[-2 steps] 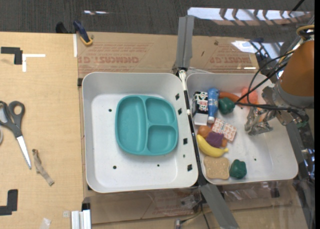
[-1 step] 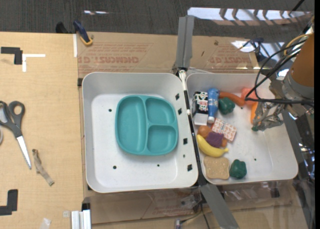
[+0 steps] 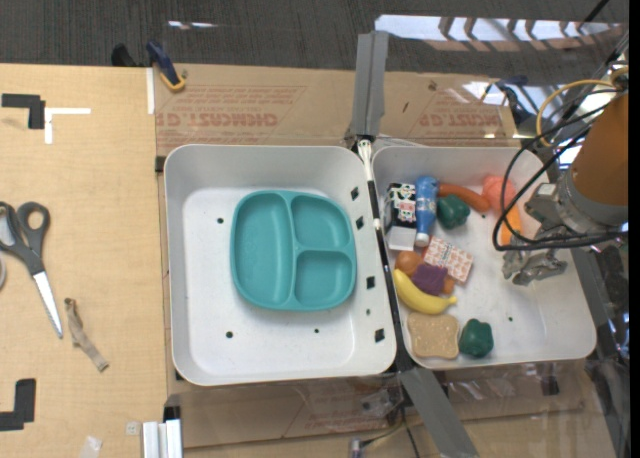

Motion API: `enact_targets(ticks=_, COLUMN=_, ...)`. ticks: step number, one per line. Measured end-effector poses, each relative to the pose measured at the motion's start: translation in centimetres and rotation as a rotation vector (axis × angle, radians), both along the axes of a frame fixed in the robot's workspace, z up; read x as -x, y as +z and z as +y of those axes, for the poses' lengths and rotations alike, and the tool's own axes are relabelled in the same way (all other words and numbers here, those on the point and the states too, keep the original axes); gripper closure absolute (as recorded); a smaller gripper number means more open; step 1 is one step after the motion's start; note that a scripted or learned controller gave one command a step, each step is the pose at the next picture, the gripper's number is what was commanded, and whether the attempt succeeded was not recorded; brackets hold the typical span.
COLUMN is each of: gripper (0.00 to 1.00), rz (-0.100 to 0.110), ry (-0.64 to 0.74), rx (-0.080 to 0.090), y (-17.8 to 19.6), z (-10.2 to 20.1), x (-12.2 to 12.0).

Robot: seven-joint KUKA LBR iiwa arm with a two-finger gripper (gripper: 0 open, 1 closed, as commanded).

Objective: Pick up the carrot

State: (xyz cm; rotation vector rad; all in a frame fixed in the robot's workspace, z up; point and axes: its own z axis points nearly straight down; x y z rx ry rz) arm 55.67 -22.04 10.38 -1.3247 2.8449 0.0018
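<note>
The carrot [image 3: 462, 193] lay at the far side of the right bin [image 3: 560, 341], just beside a green toy [image 3: 453, 212] and a blue bottle [image 3: 426, 208], while the gripper [image 3: 533, 266] hung well apart from it over the bin's right part, its fingers impossible to judge.

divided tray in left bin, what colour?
Teal, plain with no pattern. The divided tray shows clearly in the camera view, lying in the left bin.
</note>
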Motion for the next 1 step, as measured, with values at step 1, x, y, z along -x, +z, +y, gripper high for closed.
enact_targets(ticks=1, gripper=0.00, rz=0.000, ry=0.000, rx=0.000, y=0.00, z=0.00, x=0.00)
